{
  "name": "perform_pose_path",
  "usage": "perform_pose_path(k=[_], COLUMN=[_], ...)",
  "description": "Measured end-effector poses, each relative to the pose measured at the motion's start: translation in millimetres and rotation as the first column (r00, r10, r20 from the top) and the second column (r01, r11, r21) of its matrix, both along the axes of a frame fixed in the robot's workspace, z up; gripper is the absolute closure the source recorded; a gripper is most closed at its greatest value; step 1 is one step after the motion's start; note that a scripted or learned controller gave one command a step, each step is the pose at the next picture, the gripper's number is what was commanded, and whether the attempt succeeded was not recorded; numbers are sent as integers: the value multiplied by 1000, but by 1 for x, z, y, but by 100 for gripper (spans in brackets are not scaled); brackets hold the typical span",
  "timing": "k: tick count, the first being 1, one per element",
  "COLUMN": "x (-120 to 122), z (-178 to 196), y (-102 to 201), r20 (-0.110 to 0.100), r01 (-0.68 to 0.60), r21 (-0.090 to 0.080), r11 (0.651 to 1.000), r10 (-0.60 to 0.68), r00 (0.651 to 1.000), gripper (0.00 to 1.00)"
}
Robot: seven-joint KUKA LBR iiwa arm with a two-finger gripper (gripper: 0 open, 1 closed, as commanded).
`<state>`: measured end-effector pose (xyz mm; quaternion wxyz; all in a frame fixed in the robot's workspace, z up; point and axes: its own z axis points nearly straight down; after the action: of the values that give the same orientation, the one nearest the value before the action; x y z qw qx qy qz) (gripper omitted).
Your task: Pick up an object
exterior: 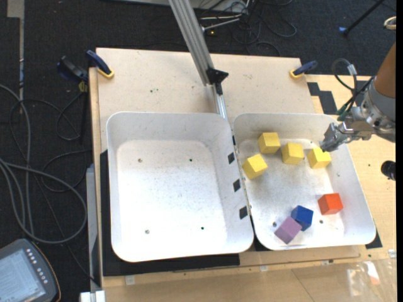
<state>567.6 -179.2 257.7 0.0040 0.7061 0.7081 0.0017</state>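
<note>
Hovering fingers (330,138), grip state unclear, touching the squarish yellow block (319,158)

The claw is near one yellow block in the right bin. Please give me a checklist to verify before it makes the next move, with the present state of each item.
1. Claw is over the right bin: ok.
2. A target lies close: the yellow block sits just below the claw tip: ok.
3. Claw open enough for the block: cannot tell.
4. Block already held between the fingers: cannot tell.
5. Room around the target: the next yellow block lies close on its left, the bin wall close on its right: not ok.
6. Red block is apart from the target: ok.
</note>
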Motion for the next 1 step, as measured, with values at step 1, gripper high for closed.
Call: perform_pose_path(k=[1], x=[-7], z=[3], y=[44], r20=[-7], r01=[-4], r21=[4], r11=[1000], r10=[4], r00=[1000], gripper=[100])
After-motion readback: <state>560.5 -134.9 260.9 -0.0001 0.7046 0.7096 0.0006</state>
